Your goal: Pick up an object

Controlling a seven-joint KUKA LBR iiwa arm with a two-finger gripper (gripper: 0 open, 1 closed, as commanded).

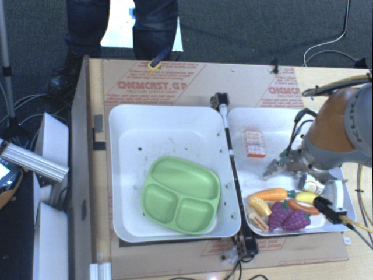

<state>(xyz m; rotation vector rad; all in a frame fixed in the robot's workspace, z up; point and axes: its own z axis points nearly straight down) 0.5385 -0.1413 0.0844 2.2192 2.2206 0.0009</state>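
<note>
The only writing I can actually read is "CHEMCAST GP" in red on the brown cardboard sheet (175, 77) laid over the table (81, 214). It's printed a couple of times, and the smaller lines under it are too tiny to read. The small orange-and-white carton (254, 143) has print too, but it's a blur.

Two shallow white plastic bins sit side by side. The left bin (125, 118) holds a light green three-compartment plate (182, 195). The right bin (274, 124) has the carton near its middle. In its near corner there's a heap of toy food: an orange plastic carrot (271, 195), purple plastic grapes (289, 217), and some yellow and red bits I can't name.

The gripper (273, 169) hangs low in the right bin, between carton and carrot. I can't tell whether it's spread or pinched.

The floor is dark grey carpet (245, 22) with cables on it. Someone in dark trousers (154, 10) stands behind the table, cut off above the thighs.
</note>
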